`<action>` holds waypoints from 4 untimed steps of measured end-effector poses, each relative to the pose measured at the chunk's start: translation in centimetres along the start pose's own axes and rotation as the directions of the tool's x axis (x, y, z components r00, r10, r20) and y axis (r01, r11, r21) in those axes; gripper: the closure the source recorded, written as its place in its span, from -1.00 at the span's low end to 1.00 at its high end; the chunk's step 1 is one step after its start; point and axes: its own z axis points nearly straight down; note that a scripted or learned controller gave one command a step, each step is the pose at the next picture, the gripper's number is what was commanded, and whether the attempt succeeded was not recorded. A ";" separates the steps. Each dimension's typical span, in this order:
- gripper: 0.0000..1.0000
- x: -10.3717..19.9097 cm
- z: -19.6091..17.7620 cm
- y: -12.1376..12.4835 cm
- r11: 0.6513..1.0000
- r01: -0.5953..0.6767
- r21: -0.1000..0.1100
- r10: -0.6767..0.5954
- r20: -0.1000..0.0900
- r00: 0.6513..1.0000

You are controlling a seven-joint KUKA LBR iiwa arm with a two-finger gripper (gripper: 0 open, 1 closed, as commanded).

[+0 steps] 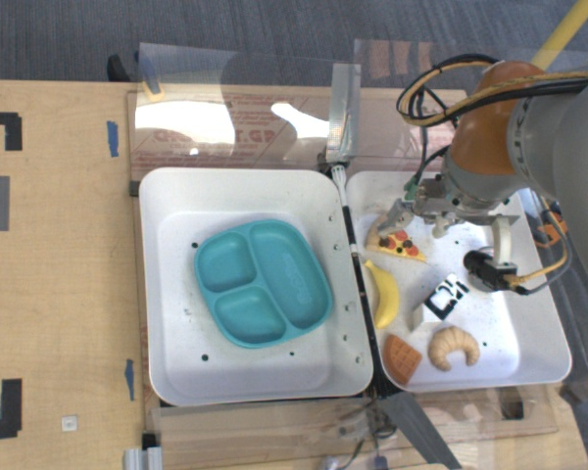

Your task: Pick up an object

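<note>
Nearest the camera in the right bin [544, 355] lie a waffle piece [403, 358] and a croissant [453, 347], then a banana [383, 295] and a black-and-white block [446, 297], with a pizza slice [398, 245] farthest. Gripper [423, 207] hangs over the bin's far left part, just above the pizza slice, nothing visibly held, and whether it is open or closed cannot be told; step judged as approach, next move a descent onto the pizza slice. Left bin [167, 204] holds a teal divided plate [263, 282]; bench is wood, grey carpet beyond.
</note>
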 end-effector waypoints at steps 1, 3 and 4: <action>-1.00 -0.2 0.5 -3.8 1.000 0.000 -0.010 0.000 -0.002 1.000; -1.00 -0.3 -0.4 -3.6 1.000 0.002 -0.012 -0.002 0.001 1.000; -1.00 -1.3 1.2 -8.0 1.000 -0.001 0.006 0.001 0.000 1.000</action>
